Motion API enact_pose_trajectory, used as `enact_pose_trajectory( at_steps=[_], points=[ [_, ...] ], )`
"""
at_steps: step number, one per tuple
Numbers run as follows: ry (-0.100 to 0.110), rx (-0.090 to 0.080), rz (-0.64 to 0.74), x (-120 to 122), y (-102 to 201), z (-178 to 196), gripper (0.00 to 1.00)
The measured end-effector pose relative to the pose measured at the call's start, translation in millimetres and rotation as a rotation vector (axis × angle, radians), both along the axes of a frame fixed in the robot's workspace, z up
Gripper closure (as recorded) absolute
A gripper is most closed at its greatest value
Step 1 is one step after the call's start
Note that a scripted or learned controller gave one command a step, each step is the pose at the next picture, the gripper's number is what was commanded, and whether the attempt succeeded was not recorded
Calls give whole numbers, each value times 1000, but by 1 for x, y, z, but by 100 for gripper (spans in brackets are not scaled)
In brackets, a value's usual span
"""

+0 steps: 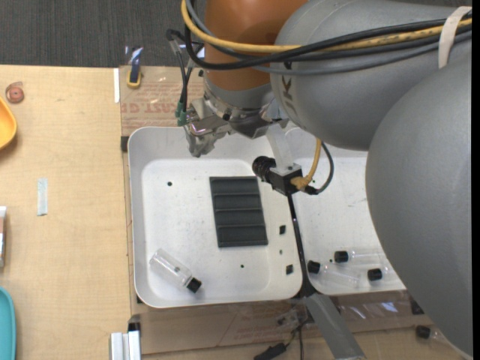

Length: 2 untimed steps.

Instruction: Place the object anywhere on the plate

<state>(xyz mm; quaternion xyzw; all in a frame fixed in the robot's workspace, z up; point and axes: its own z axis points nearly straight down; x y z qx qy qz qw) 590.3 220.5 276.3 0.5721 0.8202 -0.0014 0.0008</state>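
The end effector [201, 137] hovers over the left bin's [142, 201] back edge. Whether it is spread or pinched, I cannot tell. A clear vial [174, 270], probably plastic, lies near the front.

Open white floor across my left bin [150, 201], black ridged block [238, 211] mid-bin, clear vial [175, 269] near front corner.

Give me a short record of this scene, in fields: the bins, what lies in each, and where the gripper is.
left bin: holds a dark ribbed rectangular block near its middle and a clear vial with a black cap at its front left corner
right bin: holds clear vials with black caps near its front edge
gripper: over the far edge of the left bin, apart from the block
grip: nothing seen in it
plate: cannot tell which thing it is
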Motion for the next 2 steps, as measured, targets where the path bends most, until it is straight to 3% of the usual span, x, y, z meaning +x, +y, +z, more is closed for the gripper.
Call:
enact_pose_trajectory(
  at_steps=[1, 2],
  points=[
    [3, -1, -87, -4, -25, -98, 100],
    [-2, 1, 192, 65, -1, -59, 100]
  ],
)
